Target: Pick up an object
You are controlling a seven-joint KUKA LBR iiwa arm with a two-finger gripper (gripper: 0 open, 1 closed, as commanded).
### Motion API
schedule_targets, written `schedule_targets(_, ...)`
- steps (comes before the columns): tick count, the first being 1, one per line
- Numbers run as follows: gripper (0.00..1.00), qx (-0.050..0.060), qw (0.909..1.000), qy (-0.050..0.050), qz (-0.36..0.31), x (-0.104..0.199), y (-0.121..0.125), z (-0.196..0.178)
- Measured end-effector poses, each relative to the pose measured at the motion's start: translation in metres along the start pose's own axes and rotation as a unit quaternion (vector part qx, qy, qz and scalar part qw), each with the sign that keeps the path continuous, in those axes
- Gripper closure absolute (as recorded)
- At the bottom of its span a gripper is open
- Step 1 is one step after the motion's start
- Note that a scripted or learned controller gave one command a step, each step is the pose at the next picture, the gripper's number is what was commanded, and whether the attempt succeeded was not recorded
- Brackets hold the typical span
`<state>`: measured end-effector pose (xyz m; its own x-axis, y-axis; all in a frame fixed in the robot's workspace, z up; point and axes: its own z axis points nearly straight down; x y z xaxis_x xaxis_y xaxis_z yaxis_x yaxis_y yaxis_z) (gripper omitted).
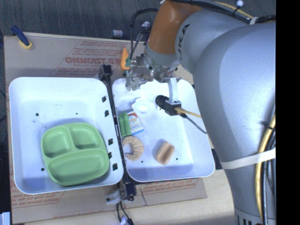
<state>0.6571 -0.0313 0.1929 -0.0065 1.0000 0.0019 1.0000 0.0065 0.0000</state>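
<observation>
My gripper hangs low over the far left corner of the right bin. Just in front of it a small white cup-like thing lies on the bin floor. Along the bin's left wall a green stick-shaped object lies beside a small printed packet. Nearer the front sit a tan ring-shaped pastry and a tan bread-like roll. Nothing shows between the gripper and the bin floor.
The left bin bears a green divided plate in its near half. A black divider rail runs between the bins. An orange piece sits behind the right bin. The big grey arm covers the right side.
</observation>
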Motion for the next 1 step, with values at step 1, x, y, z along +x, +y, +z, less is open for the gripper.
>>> schedule_targets(1,0.0,0.001,1.0,0.0,0.0,-0.0009,-0.0005,0.0008)
